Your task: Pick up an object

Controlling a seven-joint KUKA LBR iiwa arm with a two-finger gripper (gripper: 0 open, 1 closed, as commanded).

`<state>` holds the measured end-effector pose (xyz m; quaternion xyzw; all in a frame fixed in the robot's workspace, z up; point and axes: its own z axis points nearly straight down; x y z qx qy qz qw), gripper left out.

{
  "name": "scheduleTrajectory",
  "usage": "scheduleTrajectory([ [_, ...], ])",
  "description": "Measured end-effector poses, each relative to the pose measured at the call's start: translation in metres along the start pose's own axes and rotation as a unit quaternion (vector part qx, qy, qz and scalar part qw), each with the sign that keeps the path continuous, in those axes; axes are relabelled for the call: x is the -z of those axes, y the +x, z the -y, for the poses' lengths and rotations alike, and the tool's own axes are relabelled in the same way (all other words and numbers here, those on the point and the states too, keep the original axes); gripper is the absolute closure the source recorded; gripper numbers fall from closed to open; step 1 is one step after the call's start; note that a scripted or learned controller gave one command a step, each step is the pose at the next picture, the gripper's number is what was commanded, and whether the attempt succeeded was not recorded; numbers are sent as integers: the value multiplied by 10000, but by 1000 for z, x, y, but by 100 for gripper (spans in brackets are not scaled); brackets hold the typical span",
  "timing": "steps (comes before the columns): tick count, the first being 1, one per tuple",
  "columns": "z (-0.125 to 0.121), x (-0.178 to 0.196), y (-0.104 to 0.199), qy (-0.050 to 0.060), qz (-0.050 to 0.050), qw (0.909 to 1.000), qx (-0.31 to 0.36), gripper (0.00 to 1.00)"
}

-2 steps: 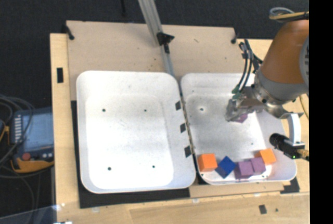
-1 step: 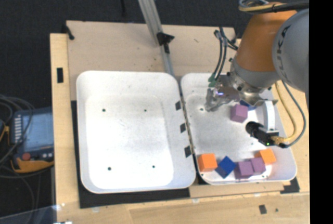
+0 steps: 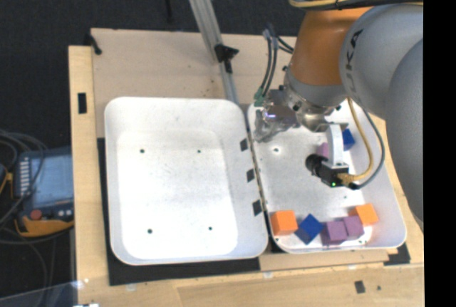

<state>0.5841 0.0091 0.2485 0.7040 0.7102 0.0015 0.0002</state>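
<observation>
Small blocks sit in right bin (image 3: 399, 224) along its near edge: orange block (image 3: 284, 221), blue block (image 3: 309, 228), purple block (image 3: 343, 230), second orange block (image 3: 367, 213). All roughly cube-shaped, no clear long axis; blue one turned corner-on. Another blue block (image 3: 348, 137) and a purple bit (image 3: 323, 150) peek out beside the arm (image 3: 356, 49). Gripper (image 3: 269, 122) is low at the bin's far left corner; jaw state can't be told. Left bin (image 3: 178, 177) white, speckled, on a wooden bench (image 3: 142, 56); dark floor around, metal pole (image 3: 203, 6) behind, handheld controller (image 3: 43, 188) at left.
</observation>
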Motion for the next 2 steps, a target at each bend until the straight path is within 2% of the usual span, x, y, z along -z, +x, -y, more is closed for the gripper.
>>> scheduleTrajectory([
  [2, -49, -18, 87, 0, 10, 10000, -13, 100],
])
